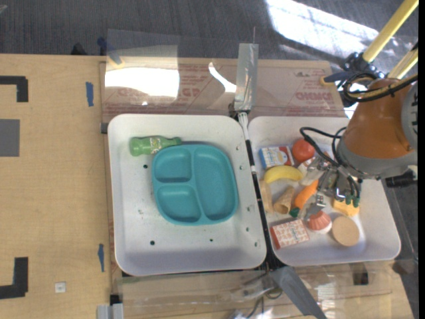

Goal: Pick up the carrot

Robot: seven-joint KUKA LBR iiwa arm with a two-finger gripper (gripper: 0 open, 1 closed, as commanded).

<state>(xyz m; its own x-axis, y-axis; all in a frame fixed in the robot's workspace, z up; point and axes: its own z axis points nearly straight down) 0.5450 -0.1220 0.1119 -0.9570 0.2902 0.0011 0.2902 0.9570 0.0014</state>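
Observation:
The carrot [305, 193] is a small orange piece lying at a slant in the middle of the right bin [385, 244]. My gripper [323, 195] hangs low over the bin just to the carrot's right, its metal tip close to or touching the carrot's right end. The grey arm with its orange band [378, 128] comes in from the right above it. The carrot rests among the other food items and does not look lifted.
Packed around the carrot are a banana [282, 173], a cone [282, 199], a tomato [303, 150], a small carton [273, 156], a cracker box [289, 232], a round biscuit [345, 231] and a yellow wedge [346, 209]. The left bin holds a teal divided plate [196, 183] and a green bottle [153, 144].

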